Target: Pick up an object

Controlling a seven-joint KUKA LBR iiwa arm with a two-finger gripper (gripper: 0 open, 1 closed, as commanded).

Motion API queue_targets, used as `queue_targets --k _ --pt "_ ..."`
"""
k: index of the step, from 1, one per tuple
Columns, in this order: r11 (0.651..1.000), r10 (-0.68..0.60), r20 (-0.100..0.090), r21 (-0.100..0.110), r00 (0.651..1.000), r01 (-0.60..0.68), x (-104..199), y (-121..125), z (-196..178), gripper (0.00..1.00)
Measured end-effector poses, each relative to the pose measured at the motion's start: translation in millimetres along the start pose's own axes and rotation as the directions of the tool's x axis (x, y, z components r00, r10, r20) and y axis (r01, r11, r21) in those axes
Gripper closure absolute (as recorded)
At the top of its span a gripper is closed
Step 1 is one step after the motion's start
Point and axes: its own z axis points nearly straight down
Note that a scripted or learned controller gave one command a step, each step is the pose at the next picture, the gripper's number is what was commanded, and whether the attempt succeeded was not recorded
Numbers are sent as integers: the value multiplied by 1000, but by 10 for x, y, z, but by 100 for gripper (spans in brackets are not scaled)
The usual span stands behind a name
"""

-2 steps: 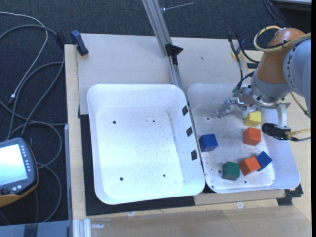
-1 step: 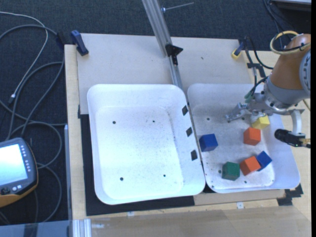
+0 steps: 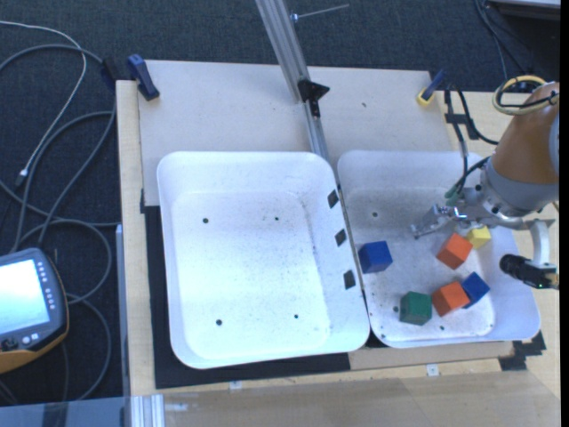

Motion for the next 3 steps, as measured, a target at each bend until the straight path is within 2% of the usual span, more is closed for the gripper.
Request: queue_targets --k 1,2,3 --pt "1000 -9 -20 -2 1000 9 -87 -395 -8 0" --pt "1000 -9 -16 1 1000 9 -82 -710 4 0" --pt "1000 -10 -16 -1 1000 10 -74 -698 -97 100"
